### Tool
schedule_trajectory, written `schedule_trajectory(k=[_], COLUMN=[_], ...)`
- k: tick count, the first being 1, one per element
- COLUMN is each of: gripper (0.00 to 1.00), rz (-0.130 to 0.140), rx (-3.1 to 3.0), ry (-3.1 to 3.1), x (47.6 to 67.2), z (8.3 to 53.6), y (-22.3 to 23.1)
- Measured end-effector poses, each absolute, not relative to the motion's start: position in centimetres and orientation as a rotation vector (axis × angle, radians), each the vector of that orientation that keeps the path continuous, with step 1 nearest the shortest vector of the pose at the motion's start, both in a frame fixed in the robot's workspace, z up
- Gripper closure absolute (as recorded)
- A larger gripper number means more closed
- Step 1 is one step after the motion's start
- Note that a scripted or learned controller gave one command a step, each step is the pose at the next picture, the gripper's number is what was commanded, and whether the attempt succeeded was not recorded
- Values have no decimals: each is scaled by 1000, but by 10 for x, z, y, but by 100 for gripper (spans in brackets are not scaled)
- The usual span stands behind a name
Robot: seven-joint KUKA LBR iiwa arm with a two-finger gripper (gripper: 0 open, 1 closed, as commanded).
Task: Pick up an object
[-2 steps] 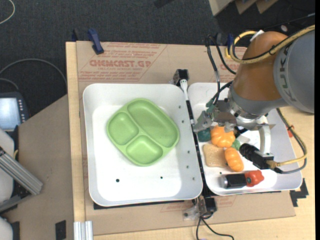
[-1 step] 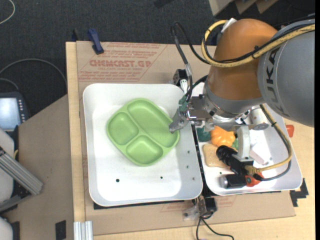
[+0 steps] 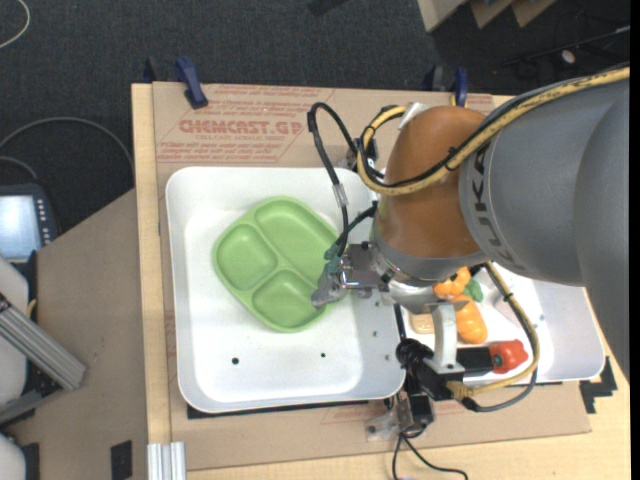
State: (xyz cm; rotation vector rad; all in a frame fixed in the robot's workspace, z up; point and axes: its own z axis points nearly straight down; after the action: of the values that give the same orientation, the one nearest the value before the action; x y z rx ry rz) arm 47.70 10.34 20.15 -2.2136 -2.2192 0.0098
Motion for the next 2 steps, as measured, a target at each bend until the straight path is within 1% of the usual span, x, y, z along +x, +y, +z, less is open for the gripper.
schedule_trajectory(k=[1,2], gripper=[0,100], rz=[-29,-30], rx=[-2216,-2227], ry=[-2224,-2224], x=[486,487], z=[84,98], y=[105,103])
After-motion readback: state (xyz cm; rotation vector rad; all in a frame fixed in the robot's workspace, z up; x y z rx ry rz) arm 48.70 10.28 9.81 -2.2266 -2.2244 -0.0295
